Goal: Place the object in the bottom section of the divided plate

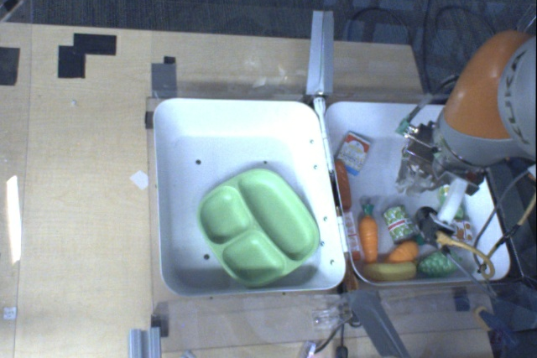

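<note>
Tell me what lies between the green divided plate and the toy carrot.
In the camera view, between the green divided plate and the toy carrot stand the two bins' adjoining white walls, plus a long reddish item against the right bin's wall.

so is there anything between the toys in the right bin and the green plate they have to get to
Yes: the two rims where the bins meet run between them, and a reddish stick-shaped item lies along the right bin's side of it. The green divided plate sits in the left bin, its sections bare. The gripper hangs over the right bin.

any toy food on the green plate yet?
No. The green divided plate sits bare in the left bin; the toy food, like the carrot, lies in the right bin.
</note>
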Controlling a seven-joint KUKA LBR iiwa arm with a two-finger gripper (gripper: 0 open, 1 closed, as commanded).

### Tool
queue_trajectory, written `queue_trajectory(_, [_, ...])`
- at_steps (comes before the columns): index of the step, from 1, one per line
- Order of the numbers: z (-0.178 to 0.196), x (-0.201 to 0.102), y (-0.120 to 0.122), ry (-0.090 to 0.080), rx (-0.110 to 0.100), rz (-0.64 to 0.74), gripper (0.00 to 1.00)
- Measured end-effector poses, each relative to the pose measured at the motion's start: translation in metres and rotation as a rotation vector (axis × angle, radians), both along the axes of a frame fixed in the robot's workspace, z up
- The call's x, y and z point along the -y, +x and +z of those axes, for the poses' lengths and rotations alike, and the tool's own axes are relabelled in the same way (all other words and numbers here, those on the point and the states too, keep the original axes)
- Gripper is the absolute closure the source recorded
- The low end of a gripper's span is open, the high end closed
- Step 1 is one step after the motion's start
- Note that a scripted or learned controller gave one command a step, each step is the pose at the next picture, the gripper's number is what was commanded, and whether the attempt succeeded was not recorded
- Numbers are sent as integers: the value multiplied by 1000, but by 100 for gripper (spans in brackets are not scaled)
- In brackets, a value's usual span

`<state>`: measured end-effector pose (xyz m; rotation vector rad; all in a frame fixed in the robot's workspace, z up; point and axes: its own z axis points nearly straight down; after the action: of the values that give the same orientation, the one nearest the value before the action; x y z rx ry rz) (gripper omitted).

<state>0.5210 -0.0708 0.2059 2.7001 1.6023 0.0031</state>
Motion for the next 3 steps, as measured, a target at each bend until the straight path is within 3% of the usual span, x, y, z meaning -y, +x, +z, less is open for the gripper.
queue_trajectory(1, [11,-1,2,0,3,10,100])
queue_trajectory(2, [-10,-77,-34,1,-1,29,100])
queue_trajectory(3, [-21,-142,-34,1,0,400,100])
